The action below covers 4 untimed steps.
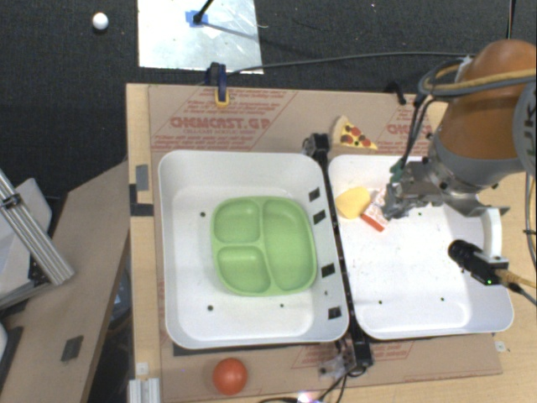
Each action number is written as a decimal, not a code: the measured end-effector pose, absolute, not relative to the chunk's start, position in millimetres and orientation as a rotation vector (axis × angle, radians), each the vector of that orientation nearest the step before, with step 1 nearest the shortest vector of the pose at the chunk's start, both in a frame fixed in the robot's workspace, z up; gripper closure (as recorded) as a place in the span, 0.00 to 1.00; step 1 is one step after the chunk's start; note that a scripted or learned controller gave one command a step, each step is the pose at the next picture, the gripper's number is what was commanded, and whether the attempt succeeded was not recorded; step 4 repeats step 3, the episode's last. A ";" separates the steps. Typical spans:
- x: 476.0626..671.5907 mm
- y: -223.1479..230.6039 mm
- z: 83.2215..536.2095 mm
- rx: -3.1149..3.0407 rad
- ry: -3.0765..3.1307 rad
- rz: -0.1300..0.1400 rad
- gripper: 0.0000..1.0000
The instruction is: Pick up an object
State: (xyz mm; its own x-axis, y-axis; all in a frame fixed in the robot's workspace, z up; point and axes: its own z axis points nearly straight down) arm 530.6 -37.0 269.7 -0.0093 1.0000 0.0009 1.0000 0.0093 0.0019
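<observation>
My gripper (391, 201) hangs low over the back left part of the right bin (419, 309), with the grey arm and its orange band reaching in from the right. A small red and white object (374, 217) lies on the bin floor right at the gripper's tip, touching or nearly touching it. A yellow wedge (352, 200) rests just to the left of that, near the bin's left wall.
The left bin (180, 309) holds a green divided plate (263, 244). A toy pizza slice (354, 134) lies on the cardboard behind the right bin. In front of the left bin, near the bench's front edge, sits a red ball (229, 375).
</observation>
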 end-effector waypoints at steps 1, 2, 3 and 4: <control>530.5 8.3 251.3 2.214 2.229 0.002 1.00; 538.2 51.0 236.4 2.213 2.231 0.001 1.00; 546.0 102.2 220.1 2.213 2.228 0.002 1.00; 546.0 102.2 220.1 2.213 2.228 0.002 1.00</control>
